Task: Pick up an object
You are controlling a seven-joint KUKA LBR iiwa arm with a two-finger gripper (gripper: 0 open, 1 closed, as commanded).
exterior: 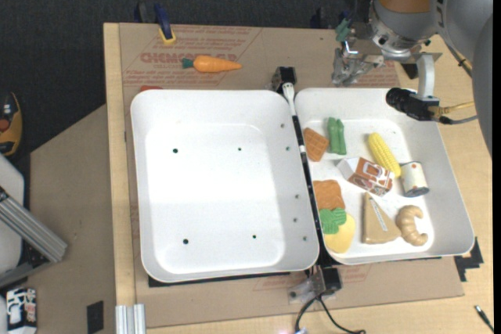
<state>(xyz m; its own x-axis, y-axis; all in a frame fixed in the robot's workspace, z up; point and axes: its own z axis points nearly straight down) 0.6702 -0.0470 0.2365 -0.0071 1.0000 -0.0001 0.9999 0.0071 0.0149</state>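
My gripper [350,68] hangs over the bench just beyond the far rim of the right bin [448,192], with nothing seen in it. In that bin lie a green bean pod [337,135], a yellow corn cob [383,153], an orange cracker [315,145], a small brown-and-red box [370,176], a silver can [413,178], a croissant [412,224], a tan wedge [377,222], a brown toast slice [328,192] and a green piece [333,219] on a yellow one [340,237]. All of them sit nearer the camera than the gripper.
The left bin [211,184] sits beside the right one, their rims touching along the middle. An orange carrot [213,65] rests on the cardboard bench behind the left bin. A blue and yellow clamp [164,26] grips the bench's far edge.
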